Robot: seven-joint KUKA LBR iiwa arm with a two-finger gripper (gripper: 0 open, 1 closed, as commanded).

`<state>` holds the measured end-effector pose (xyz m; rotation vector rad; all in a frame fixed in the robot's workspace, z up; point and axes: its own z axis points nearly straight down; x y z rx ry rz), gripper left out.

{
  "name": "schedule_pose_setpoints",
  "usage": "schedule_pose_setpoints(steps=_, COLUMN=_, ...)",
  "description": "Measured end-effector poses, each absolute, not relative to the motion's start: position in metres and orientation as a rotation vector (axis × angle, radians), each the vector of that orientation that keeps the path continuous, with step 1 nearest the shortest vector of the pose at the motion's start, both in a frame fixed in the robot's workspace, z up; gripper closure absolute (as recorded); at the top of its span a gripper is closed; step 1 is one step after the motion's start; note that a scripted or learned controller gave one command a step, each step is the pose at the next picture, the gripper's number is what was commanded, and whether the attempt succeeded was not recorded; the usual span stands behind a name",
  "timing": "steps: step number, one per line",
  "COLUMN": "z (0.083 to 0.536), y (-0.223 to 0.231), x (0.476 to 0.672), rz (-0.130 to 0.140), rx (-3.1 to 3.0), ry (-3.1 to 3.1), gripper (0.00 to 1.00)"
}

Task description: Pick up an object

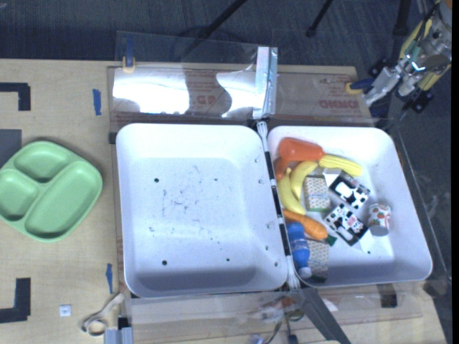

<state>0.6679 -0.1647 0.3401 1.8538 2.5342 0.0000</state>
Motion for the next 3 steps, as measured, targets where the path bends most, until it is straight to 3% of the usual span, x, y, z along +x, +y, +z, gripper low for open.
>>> schedule_pose_setpoints(steps=1, z=0.158, y=-0.141, x=0.667, rz=0.002, rx=1.681, ry=2.652, gripper=0.00)
schedule_pose_setpoints(steps=2, z=0.087, y=-0.157, x=0.664, rz=-0.010, rx=1.436, ry=2.813, gripper=0.00)
schedule_pose_setpoints(steps=3, z=0.100, y=-0.158, x=0.668, rz=0.002, rx=1.427, ry=2.792, gripper=1.00)
